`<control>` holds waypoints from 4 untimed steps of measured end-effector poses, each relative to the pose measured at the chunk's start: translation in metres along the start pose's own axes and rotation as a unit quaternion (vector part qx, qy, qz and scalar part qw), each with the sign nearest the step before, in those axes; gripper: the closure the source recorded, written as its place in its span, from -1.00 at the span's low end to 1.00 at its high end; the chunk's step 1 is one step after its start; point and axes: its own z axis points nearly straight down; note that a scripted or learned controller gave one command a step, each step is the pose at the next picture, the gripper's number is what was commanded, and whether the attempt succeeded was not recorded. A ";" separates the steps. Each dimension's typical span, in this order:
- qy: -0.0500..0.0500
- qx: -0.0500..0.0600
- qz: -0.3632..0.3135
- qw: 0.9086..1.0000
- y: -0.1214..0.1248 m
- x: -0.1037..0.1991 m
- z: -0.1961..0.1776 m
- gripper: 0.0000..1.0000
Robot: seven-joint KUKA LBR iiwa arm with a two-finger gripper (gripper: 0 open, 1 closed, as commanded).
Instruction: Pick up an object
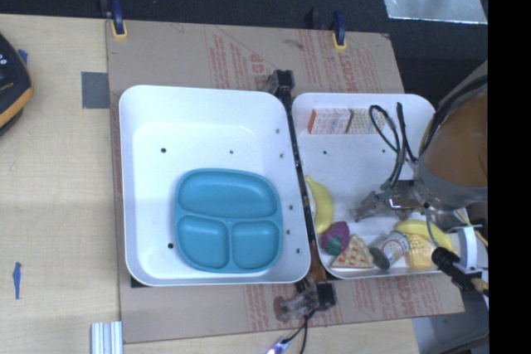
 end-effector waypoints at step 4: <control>0.000 -0.002 0.001 1.000 0.109 0.092 -0.102 1.00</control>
